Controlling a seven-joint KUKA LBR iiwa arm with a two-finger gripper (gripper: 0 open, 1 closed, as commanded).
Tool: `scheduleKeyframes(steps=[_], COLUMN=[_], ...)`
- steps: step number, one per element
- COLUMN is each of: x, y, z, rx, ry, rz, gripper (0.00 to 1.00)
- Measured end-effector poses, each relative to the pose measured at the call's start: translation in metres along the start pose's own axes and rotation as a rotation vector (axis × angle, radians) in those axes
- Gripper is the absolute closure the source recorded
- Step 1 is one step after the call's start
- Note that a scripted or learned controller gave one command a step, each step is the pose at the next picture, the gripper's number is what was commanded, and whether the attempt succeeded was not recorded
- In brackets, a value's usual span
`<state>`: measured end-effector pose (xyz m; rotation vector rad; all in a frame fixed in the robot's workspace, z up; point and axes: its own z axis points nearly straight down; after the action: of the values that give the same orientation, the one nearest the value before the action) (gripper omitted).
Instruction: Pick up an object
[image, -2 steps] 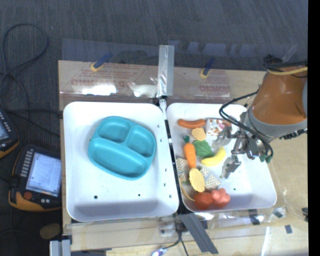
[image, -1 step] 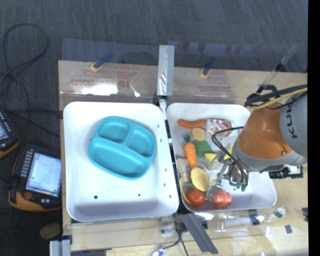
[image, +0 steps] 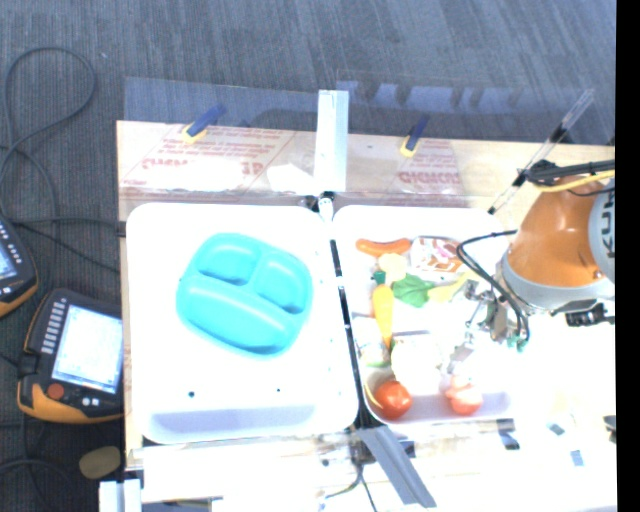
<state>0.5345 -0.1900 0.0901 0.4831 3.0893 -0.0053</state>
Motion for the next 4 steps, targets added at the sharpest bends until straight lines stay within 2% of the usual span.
scheduleKeyframes(steps=[1, 2, 3, 4], x=[-0.074, 0.038, -0.003, 0.054], y=[0.009, 0.031, 0.013, 0.008], z=[0.002, 0.0, -0.015, -0.003], rx=[0.0, -0.003, 0.006, 0.005], ry=[0.003, 0.005, 0.015, 0.009], rz=[0.225, 0.327, 0.541, 0.774], gripper=[0.0, 0.0, 0.0, 0.0])
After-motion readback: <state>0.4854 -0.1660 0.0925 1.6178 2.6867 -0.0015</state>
